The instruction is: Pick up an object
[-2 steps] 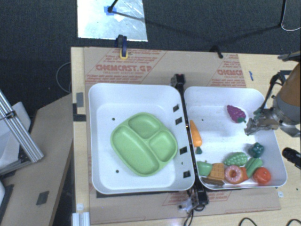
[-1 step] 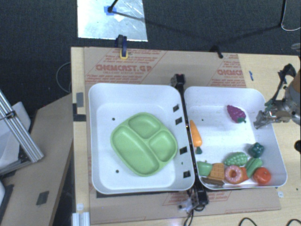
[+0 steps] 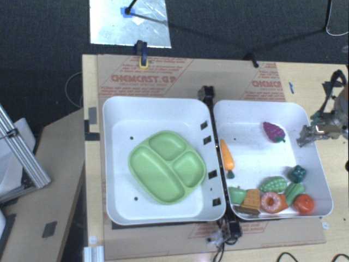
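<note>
Green divided plate (image 3: 167,167) sits mid left bin (image 3: 117,119). Right bin (image 3: 240,116): toy carrot (image 3: 226,156) by the divider, purple grapes (image 3: 273,131) up top, donut (image 3: 271,201) and tomato (image 3: 304,202) w/ other toy food along the front. Gripper (image 3: 311,134) at far-right rim; jaws blurred, can't tell, nothing seen held.

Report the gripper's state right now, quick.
Gripper: at the right bin's right rim, nothing seen in it; whether it is open or closed cannot be told from this view.
</note>
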